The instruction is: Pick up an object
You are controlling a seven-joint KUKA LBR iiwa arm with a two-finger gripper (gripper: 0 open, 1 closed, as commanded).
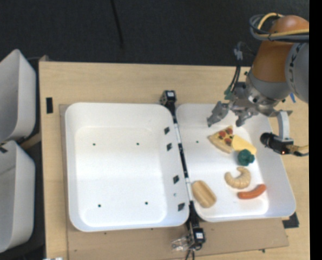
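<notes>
At the bottom of the frame, the right-hand white bin (274,202) is seen to hold several toy foods. Nearest the lower edge a bread roll (203,193) is laid beside the divider between the bins, with a red sausage (252,192) to its right and a croissant (238,178) just above and between them. Further up, a green broccoli piece (245,157) is set touching a yellow cheese wedge (242,143), and a pizza slice (222,138) is placed just left of that. Above the pizza slice, towards the upper right of the frame, the gripper (230,119) is held with its fingers spread wide and nothing gripped between them. The task is judged to be at its start: no object has been lifted, and the descent, closing and lift are all left to be done. The pizza slice and cheese wedge are judged the likeliest targets, being nearest the claw. Their closeness to each other and to the broccoli could spoil a clean grasp. The left-hand white bin (74,161) is shown in the middle left.
</notes>
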